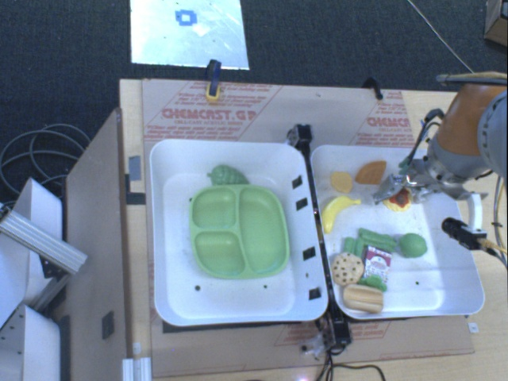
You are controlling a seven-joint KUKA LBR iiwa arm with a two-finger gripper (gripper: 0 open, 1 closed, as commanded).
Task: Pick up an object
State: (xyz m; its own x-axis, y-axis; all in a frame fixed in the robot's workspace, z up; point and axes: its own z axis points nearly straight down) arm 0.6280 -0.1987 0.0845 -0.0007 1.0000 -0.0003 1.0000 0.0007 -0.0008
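I see a small red-and-yellow toy food piece (399, 199) lying in the right bin's far part, just right of the banana (339, 210), below the orange slice (371, 172).

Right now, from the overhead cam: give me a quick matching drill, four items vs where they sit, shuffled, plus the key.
Items:
1. green divided plate
2. banana
3. cookie
4. gripper

Places:
A. right bin, near its left wall, just below the round yellow piece
B. middle of the left bin
C. over the right bin's upper part, at the small red and yellow toy
D. right bin, lower left, just above the hot dog bun

Pairs: 1-B, 2-A, 3-D, 4-C
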